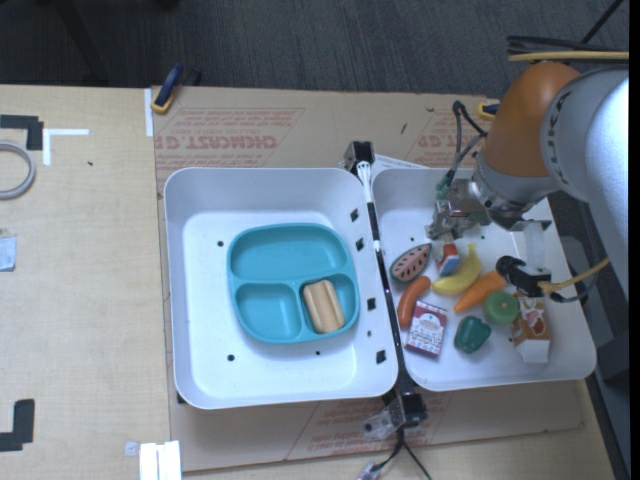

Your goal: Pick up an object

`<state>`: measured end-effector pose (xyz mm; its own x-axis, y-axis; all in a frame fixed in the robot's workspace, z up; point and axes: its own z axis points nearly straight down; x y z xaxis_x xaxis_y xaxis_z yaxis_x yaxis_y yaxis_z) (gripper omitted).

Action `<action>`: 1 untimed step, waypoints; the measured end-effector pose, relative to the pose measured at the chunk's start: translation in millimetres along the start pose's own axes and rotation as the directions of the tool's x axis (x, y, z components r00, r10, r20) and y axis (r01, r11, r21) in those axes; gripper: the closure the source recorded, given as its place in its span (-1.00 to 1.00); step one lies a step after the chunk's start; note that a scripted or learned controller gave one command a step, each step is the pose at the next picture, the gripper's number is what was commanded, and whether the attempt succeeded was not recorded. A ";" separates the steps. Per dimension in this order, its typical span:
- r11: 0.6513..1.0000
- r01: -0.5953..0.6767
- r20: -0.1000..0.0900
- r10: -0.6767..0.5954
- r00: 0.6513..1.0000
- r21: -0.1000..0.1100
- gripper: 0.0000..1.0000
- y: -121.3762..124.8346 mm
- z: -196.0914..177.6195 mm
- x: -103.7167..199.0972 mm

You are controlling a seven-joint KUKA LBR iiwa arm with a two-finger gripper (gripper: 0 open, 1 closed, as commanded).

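Looks like a robotics lab: plywood bench (80,268) with black tape markers (20,423), flattened brown cardboard sheet (250,128) under two shallow white plastic bins (190,268), loose cables (395,448), dark carpet floor (350,18).

The large grey robot arm with its orange band (560,128) runs off the right edge, covering the back right corner of the right-hand shallow white bin (560,368). The metal two-finger gripper (450,226) is too small (and cluttered) to read.
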<state>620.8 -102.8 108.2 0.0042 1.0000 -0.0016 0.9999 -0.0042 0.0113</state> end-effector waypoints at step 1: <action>1.000 0.000 0.000 0.000 1.000 0.001 -1.00 -0.4 0.9 0.4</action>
<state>620.4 -102.4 107.3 0.0037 1.0000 -0.0011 0.9999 -0.0037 0.0100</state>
